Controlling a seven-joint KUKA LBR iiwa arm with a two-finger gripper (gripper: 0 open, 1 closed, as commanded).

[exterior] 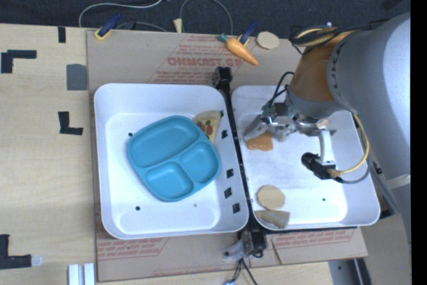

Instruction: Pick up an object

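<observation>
- The pick looks to be at the reach-and-close stage: the end effector is down inside the right bin, at its upper left, right at an orange-brown food piece.
- Nothing is lifted yet; the piece seems to lie on the bin floor, and whether the end effector is open or closed on it I cannot tell.
- Left to do, as I judge it: secure a grip and raise the piece clear.
- The right bin also holds a round tan piece and a beige wedge near its lower left corner.
- The left bin holds a blue divided plate and a pale slice by the plate's upper right edge.
- On the tabletop above the bins lie a toy carrot and a small tan disc.
</observation>
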